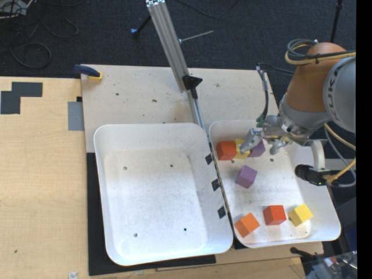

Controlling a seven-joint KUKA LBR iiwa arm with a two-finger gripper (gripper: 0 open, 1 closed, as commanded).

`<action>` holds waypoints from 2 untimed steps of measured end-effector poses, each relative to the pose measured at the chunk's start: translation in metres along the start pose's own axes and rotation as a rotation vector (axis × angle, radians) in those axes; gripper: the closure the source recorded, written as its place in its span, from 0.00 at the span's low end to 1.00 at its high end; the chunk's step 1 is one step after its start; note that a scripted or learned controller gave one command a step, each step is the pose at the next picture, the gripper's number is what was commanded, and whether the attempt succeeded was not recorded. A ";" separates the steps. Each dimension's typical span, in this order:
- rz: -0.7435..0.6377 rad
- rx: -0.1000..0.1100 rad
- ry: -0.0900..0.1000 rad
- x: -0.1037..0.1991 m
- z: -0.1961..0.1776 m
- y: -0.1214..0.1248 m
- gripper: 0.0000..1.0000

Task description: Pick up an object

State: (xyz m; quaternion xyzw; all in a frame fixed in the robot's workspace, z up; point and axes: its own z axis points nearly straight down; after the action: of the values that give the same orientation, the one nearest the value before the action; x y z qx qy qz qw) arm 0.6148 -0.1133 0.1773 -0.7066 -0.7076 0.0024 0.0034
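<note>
- Two white bins are seen side by side; the right bin (325, 225) serves as landmark, the left bin (116, 150) just beside it.
- Gripper (263, 143) is placed over its far part, fingers spread around a purple block (257, 148) and yellow block (242, 149).
- Red block (226, 150) is beside them; another purple block (246, 176) lies mid-bin.

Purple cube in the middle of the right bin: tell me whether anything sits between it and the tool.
Nothing visible does. The purple cube lies alone on bare bin floor, just below the tool in the camera view. The cluster at the tool, a red cube with yellow and purple blocks, sits above that gap, not in it.
</note>
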 end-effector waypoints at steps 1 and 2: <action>0.003 0.000 0.000 0.004 0.044 -0.001 0.00; 0.005 -0.007 -0.001 0.005 0.086 0.001 0.00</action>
State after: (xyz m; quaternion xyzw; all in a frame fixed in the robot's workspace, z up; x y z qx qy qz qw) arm 0.6146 -0.1086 0.0909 -0.7085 -0.7057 0.0002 0.0004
